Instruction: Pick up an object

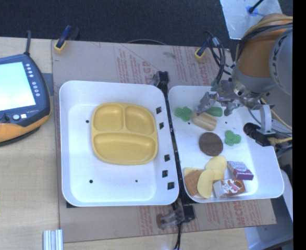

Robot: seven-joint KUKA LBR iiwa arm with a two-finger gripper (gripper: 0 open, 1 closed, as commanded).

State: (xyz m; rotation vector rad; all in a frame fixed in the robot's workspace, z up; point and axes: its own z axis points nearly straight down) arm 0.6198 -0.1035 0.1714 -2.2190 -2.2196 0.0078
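Yellow divided plate [124, 133] alone in left bin [74, 139]. Right bin [270, 184] crowded: green leaf pieces [183, 113], tan bread roll [205, 121], brown round patty [210, 144], yellow chips [211, 173], small boxes [240, 170]. Teach pendant [12, 95] at left edge. Gripper [209, 104] low over the roll, near touching; finger spacing impossible to make out.

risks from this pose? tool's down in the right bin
1. The tool sits among a green piece, a tan roll and another green piece; it may nudge one aside or catch two.
2. It works near the right bin's far wall, so an item could get pushed against it.
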